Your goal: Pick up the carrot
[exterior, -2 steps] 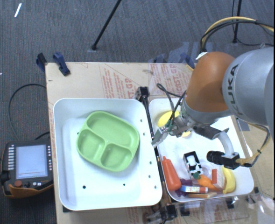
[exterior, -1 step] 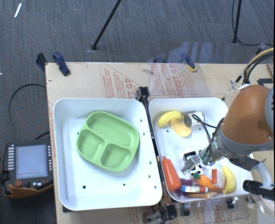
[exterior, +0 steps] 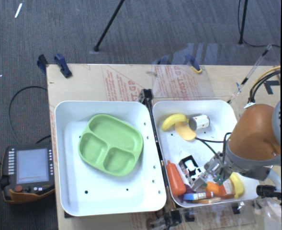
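Camera view looks down at a slant on a desk [exterior: 117, 80] bearing two shallow white bins side by side. The left bin [exterior: 64, 143] holds a light green divided plate [exterior: 111, 144], lying flat near the bin's middle with its three compartments facing up. The right bin [exterior: 222, 108] holds the clutter. Toward its far edge lie a yellow banana [exterior: 172, 120] and, touching it on the near side, a pale yellow flat piece [exterior: 185, 131]; just beside them rests a small white and grey cylinder [exterior: 199, 122] on its side. Along the right bin's left wall, toward the near corner, lies the carrot [exterior: 175, 178], an orange-red tapered piece running from mid-bin toward the near edge, untouched and clear of the arm.

The grey arm with its orange band [exterior: 253, 133] reaches in over the right bin's right side. Its end effector [exterior: 204, 177] points down and left into the near part of the bin, just right of the carrot and beside a black and white block [exterior: 189, 165]; whether its fingers are spread or pressed together cannot be told. Beneath the wrist sit a second yellow fruit piece [exterior: 237, 184], an orange item [exterior: 213, 189] and a blue and red object [exterior: 197, 195] along the near edge.

Left of the desk, a teach pendant [exterior: 29, 170] lies on the carpet.
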`<state>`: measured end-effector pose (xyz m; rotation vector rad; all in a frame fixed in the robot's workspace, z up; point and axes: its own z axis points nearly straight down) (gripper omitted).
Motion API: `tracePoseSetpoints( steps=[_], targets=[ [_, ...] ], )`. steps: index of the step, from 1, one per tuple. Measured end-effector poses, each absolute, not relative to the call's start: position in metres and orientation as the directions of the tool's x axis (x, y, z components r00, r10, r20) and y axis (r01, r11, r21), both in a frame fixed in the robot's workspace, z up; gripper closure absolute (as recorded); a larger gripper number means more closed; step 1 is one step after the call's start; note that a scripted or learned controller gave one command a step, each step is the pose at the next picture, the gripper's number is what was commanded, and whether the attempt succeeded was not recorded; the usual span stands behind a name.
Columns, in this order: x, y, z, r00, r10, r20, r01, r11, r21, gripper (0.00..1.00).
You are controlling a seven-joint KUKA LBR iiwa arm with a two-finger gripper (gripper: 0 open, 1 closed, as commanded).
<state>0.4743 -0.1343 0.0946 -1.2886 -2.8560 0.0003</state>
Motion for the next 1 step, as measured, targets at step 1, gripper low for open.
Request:
tracePoseSetpoints(
  steps=[1],
  targets=[
    [0.4747,-0.1344,0.1041,-0.653,0.757,0.011,0.757,0.653,-0.002,1.00]
  ],
)
